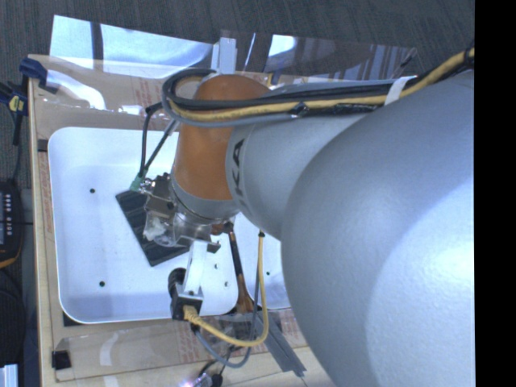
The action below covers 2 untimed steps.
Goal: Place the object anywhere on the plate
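The arm's two-finger gripper [165,230] sits low over the left shallow white bin [76,216], right above a dark grey flat square plate [135,208] lying tilted on the bin floor. Gripper hardware is a cluttered metal block w/ a white bracket [211,279] on its near side; can't tell its state from this angle, nor whether anything is carried. The object itself: can't pick it out — if it's there, it's hidden under the wrist or too blurred to call. Only the plate's left part and near corner show past the hardware.

Step, as I read it: at or just above the plate, i.e. approx. the placing stage, but no way to confirm a load. Next move calls for a release squarely over the plate, then a straight lift clear w/o dragging the plate, which looks loose in the bin.

Pose: wrist points down and left; orange band [211,147] directly above it, far side. The big grey link [379,232] sweeps in from the right, covering most of the 2nd bin. Yellow and black cables [322,103] run along the link to the wrist; 1 yellow cable [226,337] loops near the bench edge.
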{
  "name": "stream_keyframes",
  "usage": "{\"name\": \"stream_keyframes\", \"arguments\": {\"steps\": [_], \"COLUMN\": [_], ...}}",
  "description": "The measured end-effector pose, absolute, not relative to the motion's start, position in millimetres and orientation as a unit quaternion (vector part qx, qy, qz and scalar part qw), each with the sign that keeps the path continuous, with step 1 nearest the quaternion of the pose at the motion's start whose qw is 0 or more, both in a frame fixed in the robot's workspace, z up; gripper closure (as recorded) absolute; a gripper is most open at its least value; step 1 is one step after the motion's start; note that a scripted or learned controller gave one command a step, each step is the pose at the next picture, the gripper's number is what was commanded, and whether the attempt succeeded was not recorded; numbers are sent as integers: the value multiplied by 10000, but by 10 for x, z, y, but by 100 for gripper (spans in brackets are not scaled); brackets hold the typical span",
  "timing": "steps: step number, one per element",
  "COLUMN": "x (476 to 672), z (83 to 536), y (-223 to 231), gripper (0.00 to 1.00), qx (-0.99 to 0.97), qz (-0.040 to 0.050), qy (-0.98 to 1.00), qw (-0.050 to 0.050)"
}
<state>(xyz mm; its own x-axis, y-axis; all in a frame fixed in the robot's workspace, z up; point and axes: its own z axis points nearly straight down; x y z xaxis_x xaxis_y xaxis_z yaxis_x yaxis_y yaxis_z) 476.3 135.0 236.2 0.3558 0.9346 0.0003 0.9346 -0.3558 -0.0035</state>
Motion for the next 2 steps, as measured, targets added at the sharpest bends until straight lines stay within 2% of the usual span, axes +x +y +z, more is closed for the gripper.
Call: {"name": "stream_keyframes", "arguments": {"steps": [1,2], "x": [5360,5689], "z": [2031,1519], "y": [629,1241], "gripper": [100,100], "qx": [-8874,-7231], "qz": [30,33], "qy": [-4610,-6908], "qw": [16,32]}}
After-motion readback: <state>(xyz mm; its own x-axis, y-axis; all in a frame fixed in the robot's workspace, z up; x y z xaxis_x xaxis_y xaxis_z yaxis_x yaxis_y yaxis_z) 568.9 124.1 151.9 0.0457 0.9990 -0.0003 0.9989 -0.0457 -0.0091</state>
